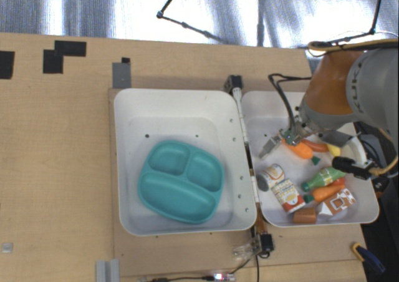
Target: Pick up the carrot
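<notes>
Camera view: carrot [301,148], likely light, rigid, slick plastic, is being approached by gripper [288,136], grip state unclear; mid-body hold judged best.

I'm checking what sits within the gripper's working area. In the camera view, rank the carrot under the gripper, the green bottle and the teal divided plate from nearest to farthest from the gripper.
1. The carrot, right bin, just beside the gripper.
2. The green bottle, same bin, lower and toward the view's right.
3. The teal plate, left bin, across the divider.
</notes>
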Action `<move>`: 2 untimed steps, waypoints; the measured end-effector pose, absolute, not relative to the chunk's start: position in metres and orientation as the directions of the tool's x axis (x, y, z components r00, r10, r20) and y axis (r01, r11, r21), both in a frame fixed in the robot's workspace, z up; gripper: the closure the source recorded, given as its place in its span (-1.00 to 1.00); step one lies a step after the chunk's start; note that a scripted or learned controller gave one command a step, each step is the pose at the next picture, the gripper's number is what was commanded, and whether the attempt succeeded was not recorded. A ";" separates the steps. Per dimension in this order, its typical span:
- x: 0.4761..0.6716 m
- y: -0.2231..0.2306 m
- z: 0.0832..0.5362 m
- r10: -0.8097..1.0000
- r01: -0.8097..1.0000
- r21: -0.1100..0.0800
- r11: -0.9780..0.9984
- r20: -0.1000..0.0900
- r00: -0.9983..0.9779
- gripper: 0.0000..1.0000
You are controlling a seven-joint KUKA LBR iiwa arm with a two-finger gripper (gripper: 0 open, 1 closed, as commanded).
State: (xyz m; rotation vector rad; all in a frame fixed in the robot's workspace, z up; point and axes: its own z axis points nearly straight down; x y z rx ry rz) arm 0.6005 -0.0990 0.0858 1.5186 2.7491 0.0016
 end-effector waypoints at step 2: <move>0.607 -0.118 0.096 0.662 0.661 0.008 0.750 -0.004 -0.750 1.00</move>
